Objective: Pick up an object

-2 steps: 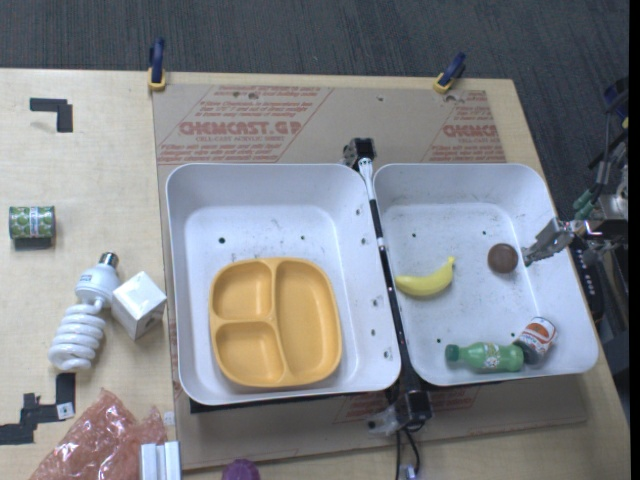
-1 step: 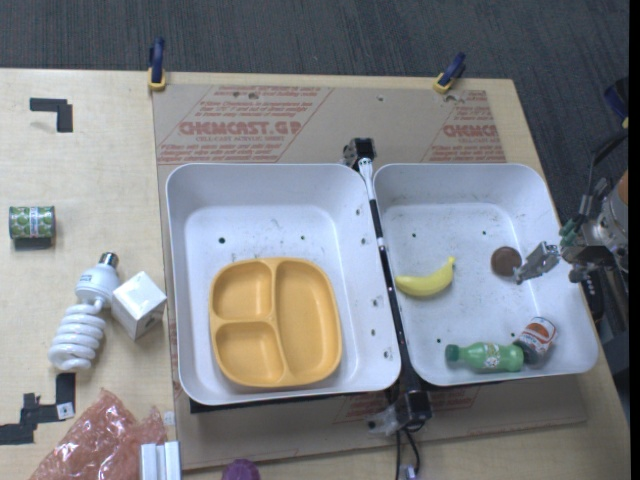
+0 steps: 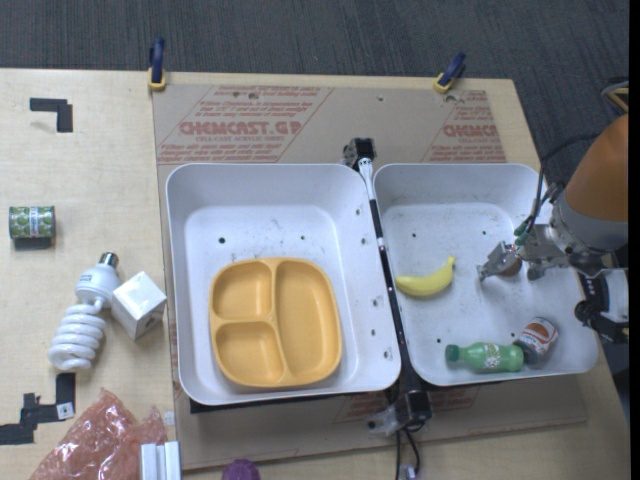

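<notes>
Green bottle (image 3: 485, 356) seemingly below gripper (image 3: 497, 265)

Lab: clamped board (image 3: 250, 118), test bins (image 3: 180, 268)

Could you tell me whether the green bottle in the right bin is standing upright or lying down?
Lying down. The green bottle rests on its side on the right bin's floor.
</notes>
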